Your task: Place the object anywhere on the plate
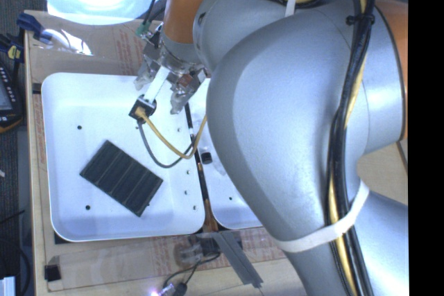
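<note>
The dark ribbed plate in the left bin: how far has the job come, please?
Done: nothing shows yet; the dark ribbed plate lies bare in the left bin. In hand: the pincer is above the bin's upper right part, with no object visible between its fingers. Left: picking up an object and setting it on the plate; no object is visible.

Single fixed camera, mounted above the bench (104, 256), looking down at a slant. Left bin (62, 149) seen whole; to its right, the close-looming grey arm (298, 121) covers most of the neighbouring bin (232, 215).
</note>
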You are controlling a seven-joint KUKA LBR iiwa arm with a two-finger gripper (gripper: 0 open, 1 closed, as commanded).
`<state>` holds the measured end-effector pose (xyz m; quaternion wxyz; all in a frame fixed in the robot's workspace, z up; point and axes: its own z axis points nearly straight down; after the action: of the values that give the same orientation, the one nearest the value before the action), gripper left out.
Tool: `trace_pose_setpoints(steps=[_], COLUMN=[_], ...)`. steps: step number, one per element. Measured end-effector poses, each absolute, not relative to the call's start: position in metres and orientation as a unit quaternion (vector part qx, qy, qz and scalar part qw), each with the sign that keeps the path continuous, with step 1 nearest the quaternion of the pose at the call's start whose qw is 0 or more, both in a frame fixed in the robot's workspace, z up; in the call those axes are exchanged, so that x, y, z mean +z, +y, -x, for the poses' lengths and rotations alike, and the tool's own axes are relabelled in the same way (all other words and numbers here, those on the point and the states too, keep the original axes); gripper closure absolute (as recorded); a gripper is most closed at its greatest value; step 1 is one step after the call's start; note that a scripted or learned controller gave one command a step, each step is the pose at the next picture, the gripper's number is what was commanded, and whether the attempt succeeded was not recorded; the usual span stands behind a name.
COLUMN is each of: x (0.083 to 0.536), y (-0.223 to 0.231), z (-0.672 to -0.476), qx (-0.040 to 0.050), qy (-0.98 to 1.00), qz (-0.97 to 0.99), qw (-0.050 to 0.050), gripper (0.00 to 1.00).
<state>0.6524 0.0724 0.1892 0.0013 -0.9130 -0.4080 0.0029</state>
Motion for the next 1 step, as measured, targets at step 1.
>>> trace_pose_setpoints(steps=[1], x=[0.1979], y=[0.075], z=[-0.6519], qx=[0.0046], qy=[-0.412], qz=[0.911], qw=[0.003], gripper=[1.0])
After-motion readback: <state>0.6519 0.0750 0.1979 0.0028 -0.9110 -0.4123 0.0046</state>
